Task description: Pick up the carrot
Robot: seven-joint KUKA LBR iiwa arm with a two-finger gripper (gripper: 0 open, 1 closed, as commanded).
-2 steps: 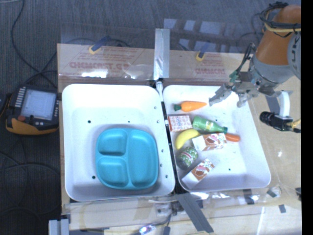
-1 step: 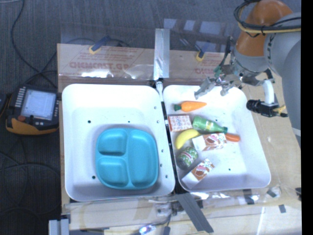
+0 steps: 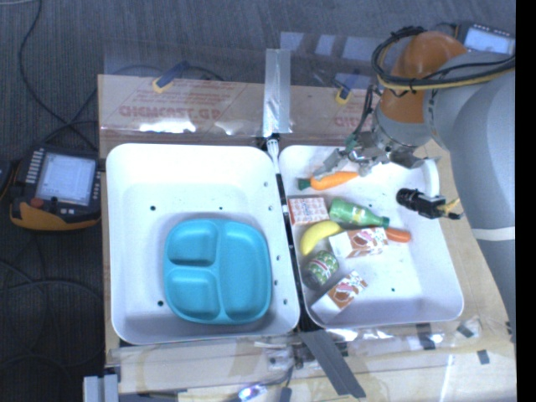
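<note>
Carrot (image 3: pixel 335 178) lies at the far end of the right bin (image 3: pixel 435 304), beyond the green bottle (image 3: pixel 356 215) and banana (image 3: pixel 316 234). My tool (image 3: pixel 362 152) hangs just over its right tip; whether it is apart or together I cannot tell.

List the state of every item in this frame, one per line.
carrot: lying at the right bin's far edge, under the claw
green bottle: on its side
banana: lying flat beside the bottle
blue divided plate: flat in the left bin
handheld pendant: screen lit
</note>
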